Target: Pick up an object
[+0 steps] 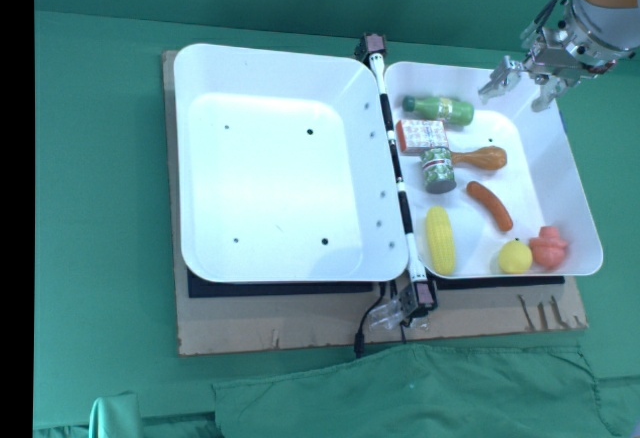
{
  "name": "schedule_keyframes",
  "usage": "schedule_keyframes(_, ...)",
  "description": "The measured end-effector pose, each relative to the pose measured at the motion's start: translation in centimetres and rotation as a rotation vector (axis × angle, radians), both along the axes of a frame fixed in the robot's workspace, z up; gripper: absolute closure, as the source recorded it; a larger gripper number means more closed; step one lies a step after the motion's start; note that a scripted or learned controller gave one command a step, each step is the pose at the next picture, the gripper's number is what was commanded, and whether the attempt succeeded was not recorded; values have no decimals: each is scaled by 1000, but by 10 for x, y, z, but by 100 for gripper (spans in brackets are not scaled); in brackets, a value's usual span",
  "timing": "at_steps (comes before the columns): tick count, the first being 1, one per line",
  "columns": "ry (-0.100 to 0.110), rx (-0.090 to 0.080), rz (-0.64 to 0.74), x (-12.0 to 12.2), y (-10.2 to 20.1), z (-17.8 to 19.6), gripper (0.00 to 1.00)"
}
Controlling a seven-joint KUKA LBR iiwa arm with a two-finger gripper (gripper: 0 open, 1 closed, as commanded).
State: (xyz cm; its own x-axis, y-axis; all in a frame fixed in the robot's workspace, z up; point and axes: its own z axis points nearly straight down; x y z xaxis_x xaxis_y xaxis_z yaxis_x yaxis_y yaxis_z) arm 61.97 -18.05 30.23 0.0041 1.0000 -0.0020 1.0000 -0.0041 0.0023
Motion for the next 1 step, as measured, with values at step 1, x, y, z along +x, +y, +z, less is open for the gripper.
schedule_keyframes(1,0,0,0,0,0,0,0)
